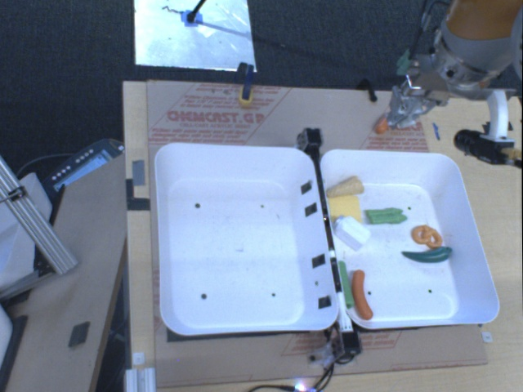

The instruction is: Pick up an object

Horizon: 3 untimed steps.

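A small orange object (382, 125) sits between the fingers of the gripper (394, 119), held above the bench beyond the right bin (470, 219). That bin holds seven toy foods, including one pretzel (426, 236). One left bin (176, 219) sits beside it.

Both bins (237, 158) are white. In the right one — a red sausage (360, 293), a green pepper (427, 255), a yellow block (345, 208).
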Tool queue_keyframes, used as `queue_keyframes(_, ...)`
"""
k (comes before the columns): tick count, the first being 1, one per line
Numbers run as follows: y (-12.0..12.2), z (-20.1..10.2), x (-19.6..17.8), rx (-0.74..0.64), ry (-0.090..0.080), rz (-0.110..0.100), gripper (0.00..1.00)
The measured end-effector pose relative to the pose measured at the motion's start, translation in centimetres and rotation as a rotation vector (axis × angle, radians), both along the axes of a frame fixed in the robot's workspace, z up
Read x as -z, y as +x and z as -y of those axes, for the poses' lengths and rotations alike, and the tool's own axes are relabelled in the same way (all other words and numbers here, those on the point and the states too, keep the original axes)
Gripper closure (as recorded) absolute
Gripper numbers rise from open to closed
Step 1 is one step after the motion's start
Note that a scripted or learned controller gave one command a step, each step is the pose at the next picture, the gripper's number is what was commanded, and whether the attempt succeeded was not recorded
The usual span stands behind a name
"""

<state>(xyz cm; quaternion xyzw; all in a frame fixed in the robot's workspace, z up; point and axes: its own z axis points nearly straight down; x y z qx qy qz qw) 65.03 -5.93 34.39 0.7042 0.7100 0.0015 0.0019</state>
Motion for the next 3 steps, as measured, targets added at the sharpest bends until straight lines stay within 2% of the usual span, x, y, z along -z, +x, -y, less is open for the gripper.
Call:
queue_keyframes(1, 1.7, -8.1, 11.2, -0.003, 0.004, -0.013, 1.0)
queue_keyframes(2, 1.9, -12.1, 0.3, -0.001, 0.003, 0.007, 1.0)
queue_keyframes(3, 1.8, -15.5, 2.0, 0.002, 0.001, -0.003, 1.0)
